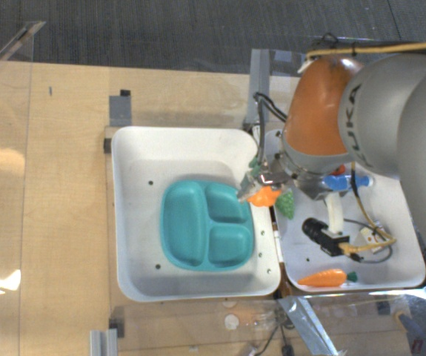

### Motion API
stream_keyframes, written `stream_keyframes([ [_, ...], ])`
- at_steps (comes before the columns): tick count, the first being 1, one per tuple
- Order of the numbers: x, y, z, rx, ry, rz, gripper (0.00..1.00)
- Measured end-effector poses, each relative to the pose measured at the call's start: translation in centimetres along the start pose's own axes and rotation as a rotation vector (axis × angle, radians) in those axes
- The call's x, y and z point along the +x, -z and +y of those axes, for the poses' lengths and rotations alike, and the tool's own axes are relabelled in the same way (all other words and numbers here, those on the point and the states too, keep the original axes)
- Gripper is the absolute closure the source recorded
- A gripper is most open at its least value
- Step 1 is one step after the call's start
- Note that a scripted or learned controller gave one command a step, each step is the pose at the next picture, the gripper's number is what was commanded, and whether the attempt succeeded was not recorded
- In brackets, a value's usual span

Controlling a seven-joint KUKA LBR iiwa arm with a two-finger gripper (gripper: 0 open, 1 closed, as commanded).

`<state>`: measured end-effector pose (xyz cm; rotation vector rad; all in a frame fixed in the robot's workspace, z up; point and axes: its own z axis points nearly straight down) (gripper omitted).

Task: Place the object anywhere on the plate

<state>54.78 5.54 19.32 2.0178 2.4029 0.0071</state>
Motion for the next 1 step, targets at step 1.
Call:
stream_keyframes([
  [1, -0.02, 0.01, 0.00, 0.000, -0.001, 0.000, 0.00],
])
